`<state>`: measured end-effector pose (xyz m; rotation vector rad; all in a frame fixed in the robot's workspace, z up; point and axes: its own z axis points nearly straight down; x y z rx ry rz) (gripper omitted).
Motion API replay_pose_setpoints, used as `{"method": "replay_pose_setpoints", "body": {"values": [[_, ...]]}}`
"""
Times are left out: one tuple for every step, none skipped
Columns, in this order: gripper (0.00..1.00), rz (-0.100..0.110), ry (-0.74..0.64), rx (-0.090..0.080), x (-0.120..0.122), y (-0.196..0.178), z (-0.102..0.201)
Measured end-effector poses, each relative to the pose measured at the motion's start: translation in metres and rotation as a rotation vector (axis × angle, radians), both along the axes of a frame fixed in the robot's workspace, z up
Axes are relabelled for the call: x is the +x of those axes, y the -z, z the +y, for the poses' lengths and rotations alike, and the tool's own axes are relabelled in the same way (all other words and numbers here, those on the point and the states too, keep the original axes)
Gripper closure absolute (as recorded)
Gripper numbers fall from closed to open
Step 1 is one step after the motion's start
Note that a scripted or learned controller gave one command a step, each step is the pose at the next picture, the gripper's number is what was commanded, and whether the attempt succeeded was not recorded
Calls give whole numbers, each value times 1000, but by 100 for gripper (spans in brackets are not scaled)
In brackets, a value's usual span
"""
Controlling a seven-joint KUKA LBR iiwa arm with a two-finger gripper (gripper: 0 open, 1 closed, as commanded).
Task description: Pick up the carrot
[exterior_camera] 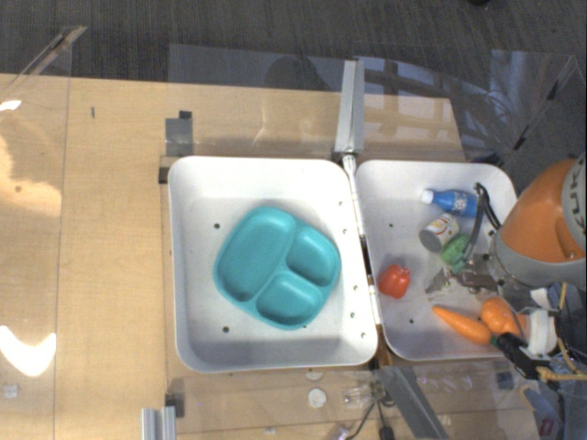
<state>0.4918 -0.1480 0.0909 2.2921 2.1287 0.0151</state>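
You look down at a slant on a wooden tabletop (pixel 92 246) that carries two shallow white bins side by side. The left bin (pixel 193 337) holds a teal tray (pixel 278 266) with three compartments, lying tilted near the bin's middle. The right bin (pixel 399 191) holds the smaller things. The carrot (pixel 461 324) lies on the floor of the right bin near its front edge, orange, with its thin tip pointing left and its thick end to the right. Just beside that thick end sits a rounder orange thing (pixel 500 315), touching or nearly touching the carrot; you cannot tell what it is. A red tomato (pixel 394 281) sits to the carrot's left, close to the wall between the bins and apart from the carrot. Toward the back of the right bin lies a blue bottle (pixel 452 201) with a white cap, on its side, and just in front of it a small can (pixel 438 234) lies tilted. A green thing (pixel 455 252) sits just beside the can. The arm (pixel 546 232) reaches in from the right, its orange band over the bin's right edge. The claw (pixel 459 278) hangs low just above and behind the carrot, near the green thing; whether it is released or clenched cannot be told, and the carrot is not in it.
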Motion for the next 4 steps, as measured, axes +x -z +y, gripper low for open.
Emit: {"method": "replay_pose_setpoints", "body": {"values": [[0, -4, 23, -2, 1, 0, 20], [100, -14, 13, -4, 5, -13, 20], [0, -14, 13, -4, 5, -13, 21], [0, 10, -73, 1, -2, -10, 27]]}}
